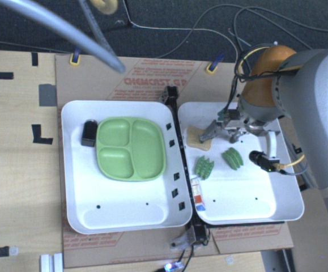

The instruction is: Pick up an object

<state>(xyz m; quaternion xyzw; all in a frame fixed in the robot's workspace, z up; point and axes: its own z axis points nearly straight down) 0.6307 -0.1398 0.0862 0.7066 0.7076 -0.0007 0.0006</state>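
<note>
My gripper (pixel 218 136) hangs over the far left part of the right bin (pixel 265 205), open, with nothing between its fingers. Its left finger (pixel 208 133) reaches down next to a tan block (pixel 196 139) that lies by the bin's left wall; whether they touch is unclear. Two green ridged objects lie nearer the front: one (pixel 204 167) below the block, the other (pixel 232 158) just under the gripper's right side. A small red, white and blue tube (pixel 196 195) lies along the left wall.
The left bin (pixel 79 208) holds a green divided plate (pixel 131 149) and a small black object (pixel 89 133) at the plate's left. A black divider (pixel 178 152) separates the bins. Cables (pixel 277 164) trail from the wrist over the right bin's right side.
</note>
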